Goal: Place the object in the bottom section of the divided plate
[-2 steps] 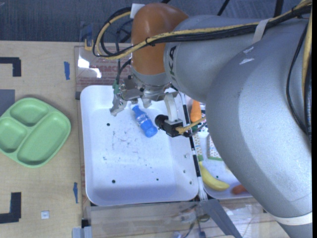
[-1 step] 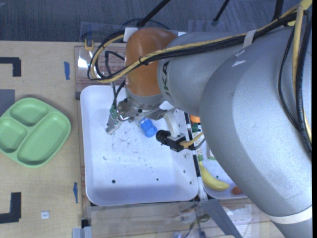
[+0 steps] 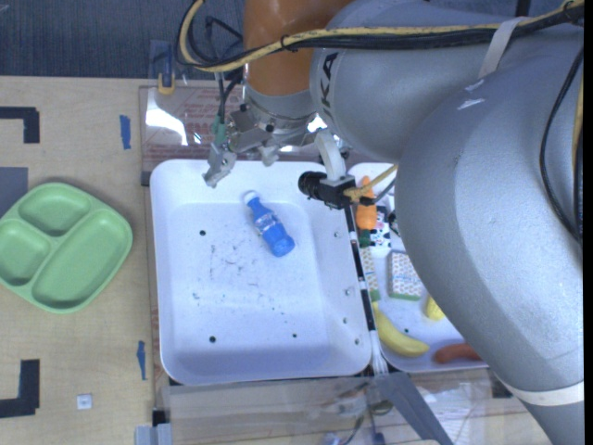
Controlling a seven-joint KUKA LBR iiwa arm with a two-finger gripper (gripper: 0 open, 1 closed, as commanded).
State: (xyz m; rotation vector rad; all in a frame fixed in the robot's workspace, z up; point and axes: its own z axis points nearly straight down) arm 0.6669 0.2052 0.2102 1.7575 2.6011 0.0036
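Note:
A small blue bottle (image 3: 269, 225) with a white cap lies on its side in the left white bin (image 3: 250, 341), towards its far middle. My gripper (image 3: 243, 158) hangs over the bin's far rim, above and a little left of the bottle, apart from it. One finger (image 3: 218, 167) points down at the left; nothing shows between the fingers. The green divided plate (image 3: 61, 245) rests on the wooden bench to the left of the bin, with two small sections on its far left and one long section at its lower right.
The right bin (image 3: 408, 290) holds a banana (image 3: 400, 339), a small carton, an orange item and a red piece, mostly under the arm. The grey arm covers the right half of the view. Black tape marks and blue tape bits lie on the bench.

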